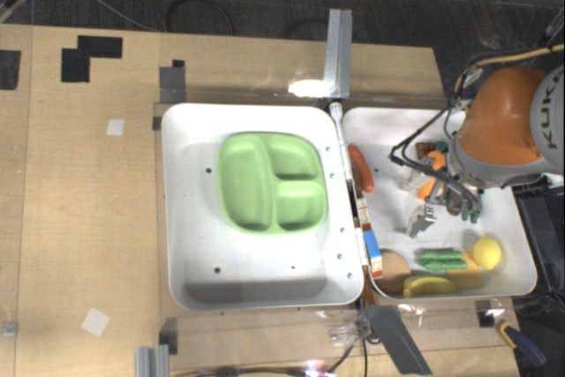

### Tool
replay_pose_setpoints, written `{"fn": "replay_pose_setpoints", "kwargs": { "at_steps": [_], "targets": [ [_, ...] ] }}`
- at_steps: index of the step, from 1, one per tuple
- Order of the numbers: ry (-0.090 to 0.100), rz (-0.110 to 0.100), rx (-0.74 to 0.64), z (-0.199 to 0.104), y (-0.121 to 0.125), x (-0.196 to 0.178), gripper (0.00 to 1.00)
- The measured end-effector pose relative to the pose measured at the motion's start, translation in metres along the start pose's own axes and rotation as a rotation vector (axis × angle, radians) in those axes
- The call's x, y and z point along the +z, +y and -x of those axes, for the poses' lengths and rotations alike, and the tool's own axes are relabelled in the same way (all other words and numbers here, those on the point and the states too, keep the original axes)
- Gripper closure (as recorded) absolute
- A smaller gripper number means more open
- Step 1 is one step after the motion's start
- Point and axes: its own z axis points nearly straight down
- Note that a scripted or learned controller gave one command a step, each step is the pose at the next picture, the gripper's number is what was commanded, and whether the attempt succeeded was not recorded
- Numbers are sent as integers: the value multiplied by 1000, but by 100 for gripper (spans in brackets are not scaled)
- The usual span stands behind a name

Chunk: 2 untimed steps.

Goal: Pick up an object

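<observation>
Nothing is lifted yet: my gripper (422, 222) hangs over the right shallow white bin (526, 276); I cannot tell its state. Near it lie a green plastic pod (440, 259) and round yellow lemon (486, 252), ungrasped.

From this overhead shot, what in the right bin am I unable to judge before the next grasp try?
- Gripper: too small and blurred in the camera view to read its finger state.
- Orange object: partly hidden under the arm's wrist and cables.
- Items along the right bin near wall: yellow ball, green piece crowded, outlines unclear.
</observation>
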Motion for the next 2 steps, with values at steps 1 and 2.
{"fn": "replay_pose_setpoints", "kwargs": {
  "at_steps": [1,2],
  "targets": [
    [2,-1,-265,64,-41,3,0],
    [1,0,-190,8,-45,1,0]
  ]
}}
